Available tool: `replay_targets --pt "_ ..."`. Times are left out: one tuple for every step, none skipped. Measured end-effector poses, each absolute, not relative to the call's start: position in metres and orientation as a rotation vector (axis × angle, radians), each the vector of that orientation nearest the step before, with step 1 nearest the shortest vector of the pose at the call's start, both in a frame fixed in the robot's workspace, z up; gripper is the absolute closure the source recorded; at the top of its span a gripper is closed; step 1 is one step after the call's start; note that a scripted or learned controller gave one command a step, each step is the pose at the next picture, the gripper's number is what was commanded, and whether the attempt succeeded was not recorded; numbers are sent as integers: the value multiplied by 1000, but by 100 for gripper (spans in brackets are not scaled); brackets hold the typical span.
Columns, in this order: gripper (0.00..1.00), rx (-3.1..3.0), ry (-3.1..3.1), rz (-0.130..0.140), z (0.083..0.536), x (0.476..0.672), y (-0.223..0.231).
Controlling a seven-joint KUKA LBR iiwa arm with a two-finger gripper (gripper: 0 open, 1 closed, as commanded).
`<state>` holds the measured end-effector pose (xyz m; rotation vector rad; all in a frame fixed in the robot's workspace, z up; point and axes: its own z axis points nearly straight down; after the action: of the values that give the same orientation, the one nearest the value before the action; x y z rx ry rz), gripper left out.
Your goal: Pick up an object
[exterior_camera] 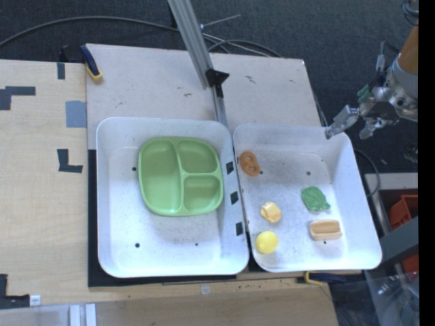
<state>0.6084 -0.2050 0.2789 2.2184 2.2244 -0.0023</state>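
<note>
Orange pretzel (249, 163), yellow pastry (270, 212), yellow ball (266, 242), green leaf (315, 199), tan bun (325, 229), apart in right bin (353, 175)

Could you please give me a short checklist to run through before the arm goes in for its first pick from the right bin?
1. Gripper above the right bin's far right corner, not over any item: not ok.
2. Gripper carrying nothing: ok.
3. Finger opening: cannot tell.
4. Green item apart from neighbours: ok.
5. Yellow ball near the dividing wall, tight approach: not ok.
6. Green plate in the left bin, out of the way: ok.

two bins (112, 250), one plate (180, 176) — five foods (315, 199)
</note>
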Motion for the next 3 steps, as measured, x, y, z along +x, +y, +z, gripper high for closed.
replay_targets --pt "0 2219 2224 -3 279 608 -205" --pt "0 2221 2226 -6 235 610 -201" --pt "0 2224 2228 -9 171 610 -204"
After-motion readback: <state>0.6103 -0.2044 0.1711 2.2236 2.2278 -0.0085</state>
